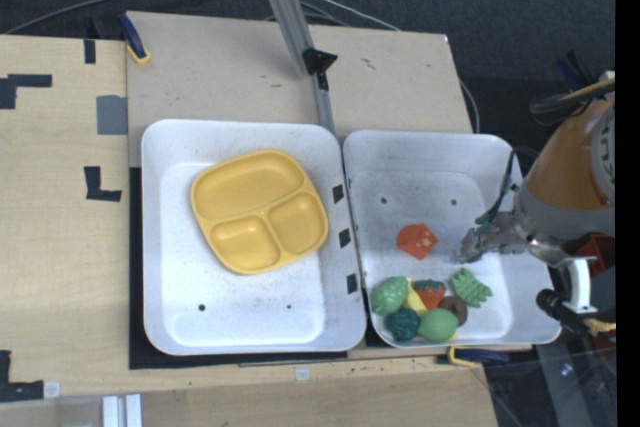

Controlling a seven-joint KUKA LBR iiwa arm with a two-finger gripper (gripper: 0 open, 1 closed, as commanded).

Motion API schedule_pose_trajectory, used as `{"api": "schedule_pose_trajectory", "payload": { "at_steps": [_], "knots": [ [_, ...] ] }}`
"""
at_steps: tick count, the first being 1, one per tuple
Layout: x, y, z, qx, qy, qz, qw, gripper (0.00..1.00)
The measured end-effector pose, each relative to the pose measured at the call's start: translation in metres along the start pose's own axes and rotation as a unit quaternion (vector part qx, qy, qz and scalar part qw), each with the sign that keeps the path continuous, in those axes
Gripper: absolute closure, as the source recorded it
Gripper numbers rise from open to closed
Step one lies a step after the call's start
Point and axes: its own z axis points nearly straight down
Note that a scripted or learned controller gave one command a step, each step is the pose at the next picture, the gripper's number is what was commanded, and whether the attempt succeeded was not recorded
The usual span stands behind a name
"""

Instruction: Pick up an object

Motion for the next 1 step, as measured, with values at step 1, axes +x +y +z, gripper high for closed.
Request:
{"api": "schedule_pose_trajectory", "payload": {
  "at_steps": [1],
  "knots": [
    [0.0094,0.0067,-0.0538,-0.002,0.000,0.000,1.0000,1.00]
  ]
}}
